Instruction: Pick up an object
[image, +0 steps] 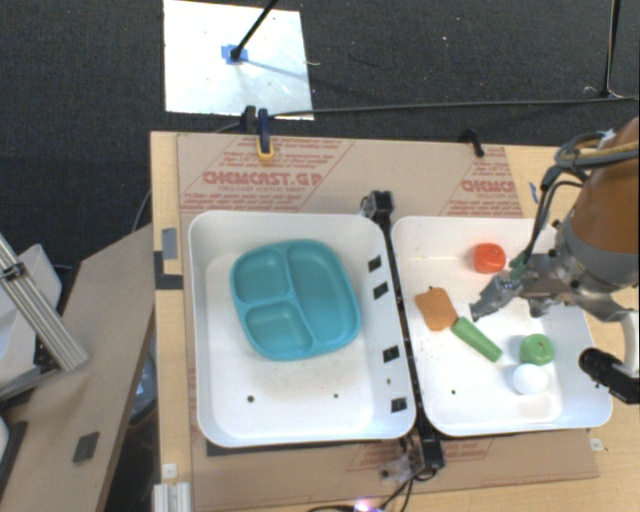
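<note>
We see the arm reaching in from the right over the right bin, its gripper low; we cannot tell its state. Both white bins sit on a cardboard-covered bench. The green cylinder lies just below the gripper, the orange block beside it.
</note>
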